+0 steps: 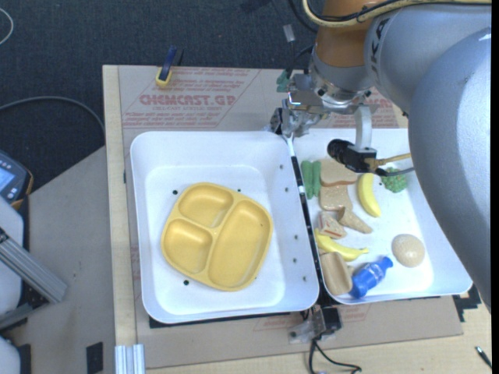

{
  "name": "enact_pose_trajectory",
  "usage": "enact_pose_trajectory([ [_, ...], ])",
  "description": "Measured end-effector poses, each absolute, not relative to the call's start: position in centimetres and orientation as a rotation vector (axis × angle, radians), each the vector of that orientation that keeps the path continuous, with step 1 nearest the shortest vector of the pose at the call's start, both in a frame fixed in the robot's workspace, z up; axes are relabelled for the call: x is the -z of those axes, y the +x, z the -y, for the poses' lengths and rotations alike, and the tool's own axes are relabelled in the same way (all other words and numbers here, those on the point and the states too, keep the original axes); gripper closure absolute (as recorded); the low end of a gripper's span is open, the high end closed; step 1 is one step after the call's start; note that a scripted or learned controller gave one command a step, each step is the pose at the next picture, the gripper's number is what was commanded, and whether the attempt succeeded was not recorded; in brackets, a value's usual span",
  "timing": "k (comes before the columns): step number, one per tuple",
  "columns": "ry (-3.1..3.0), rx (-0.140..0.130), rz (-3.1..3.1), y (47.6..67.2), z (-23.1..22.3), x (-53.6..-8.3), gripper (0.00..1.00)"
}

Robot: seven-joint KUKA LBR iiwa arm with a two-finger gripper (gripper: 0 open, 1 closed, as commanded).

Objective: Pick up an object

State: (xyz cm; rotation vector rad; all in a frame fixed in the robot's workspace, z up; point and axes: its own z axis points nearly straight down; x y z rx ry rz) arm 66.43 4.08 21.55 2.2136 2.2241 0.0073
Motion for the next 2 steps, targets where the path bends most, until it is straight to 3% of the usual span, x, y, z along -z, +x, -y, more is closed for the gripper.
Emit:
enact_pose_trajectory([
  [1, 2.217, -0.006, -2.222, 66.3, -6.8, -23.3, 1.0],
  [2, 2.224, 0.005, -2.221, 65.8, -5.6, -21.7, 1.0],
])
